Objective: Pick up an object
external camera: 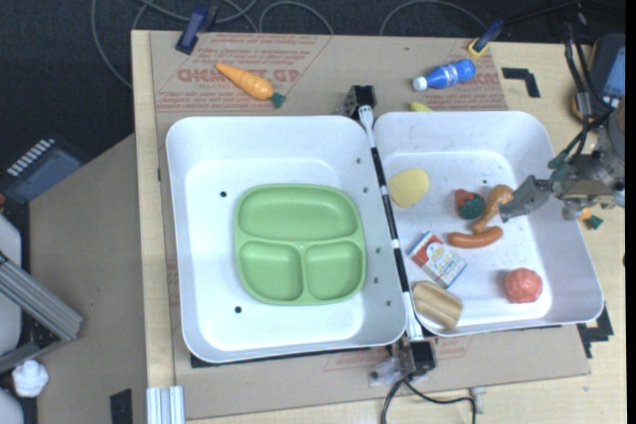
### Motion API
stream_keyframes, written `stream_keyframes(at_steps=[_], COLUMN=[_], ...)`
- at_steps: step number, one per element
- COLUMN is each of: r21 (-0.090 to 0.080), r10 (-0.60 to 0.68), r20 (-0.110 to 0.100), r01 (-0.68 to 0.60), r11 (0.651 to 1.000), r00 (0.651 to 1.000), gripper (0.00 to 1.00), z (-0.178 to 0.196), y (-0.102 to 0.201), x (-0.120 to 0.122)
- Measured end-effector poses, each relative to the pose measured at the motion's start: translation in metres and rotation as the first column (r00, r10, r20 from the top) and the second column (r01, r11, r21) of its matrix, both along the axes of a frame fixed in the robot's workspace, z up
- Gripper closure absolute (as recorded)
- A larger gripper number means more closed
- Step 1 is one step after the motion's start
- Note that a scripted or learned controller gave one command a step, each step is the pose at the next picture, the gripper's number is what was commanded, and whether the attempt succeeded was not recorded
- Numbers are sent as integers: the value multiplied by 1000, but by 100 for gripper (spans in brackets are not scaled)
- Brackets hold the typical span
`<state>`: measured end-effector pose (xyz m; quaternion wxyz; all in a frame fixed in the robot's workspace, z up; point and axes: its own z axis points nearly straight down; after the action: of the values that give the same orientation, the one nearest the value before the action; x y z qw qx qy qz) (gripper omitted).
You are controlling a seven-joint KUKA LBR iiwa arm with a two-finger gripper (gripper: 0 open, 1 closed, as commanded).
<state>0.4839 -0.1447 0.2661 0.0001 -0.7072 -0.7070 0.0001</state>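
The pincer (507, 204) reaches into the right bin (497, 129); whether it is released or clenched cannot be told. It sits at the red-green toy (470, 205) and just above the sausage (474, 236). A red ball (523, 285) lies nearer, a yellow lemon (408, 185) left.

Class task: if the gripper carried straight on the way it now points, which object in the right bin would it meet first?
Probably the small orange-and-green toy just ahead of the gripper, then the red one; its height is unclear.
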Motion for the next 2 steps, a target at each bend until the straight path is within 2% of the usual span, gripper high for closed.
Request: stream_keyframes(at_steps=[1, 2], r21=[-1, 2], r10=[0, 2], r20=[0, -2], r01=[0, -2], r11=[1000, 1000], r00=[1000, 1000], gripper=[0, 0], z=[-75, -108], y=[-52, -14], x=[53, 76])
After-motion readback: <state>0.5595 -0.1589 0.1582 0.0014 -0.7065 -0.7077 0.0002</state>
